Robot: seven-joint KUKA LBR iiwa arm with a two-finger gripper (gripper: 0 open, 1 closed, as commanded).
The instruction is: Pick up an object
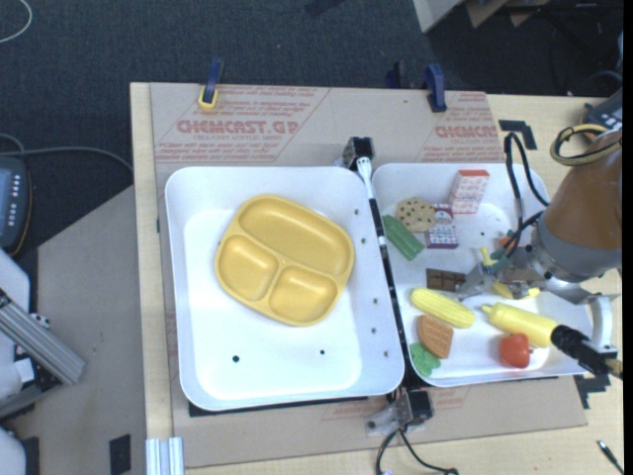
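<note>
The arm's wrist hangs low over the right side of the right bin, and the pincer sits among the toys there, near the chocolate bar and just above the yellow mustard bottle; whether it is open or closed I cannot tell, since the wrist and its cables cover it, and nothing is visibly held. The candidates for picking all lie in this bin: a corn cob, a red tomato, a cookie, a green pickle, a small pink carton and a piece of bread on a green leaf. The left bin holds a yellow divided plate, well apart from the arm. The main risk, as I judge it, is crowding: the bottle, corn and chocolate bar lie close together, so a closing pincer could catch two things at once, or nudge one aside and close on nothing. The rounded bottle and tomato may also roll or squirt out of a grip taken off-centre. Working this near the bin's right wall could make the wrist knock the rim and shift the bin on the tabletop.
</note>
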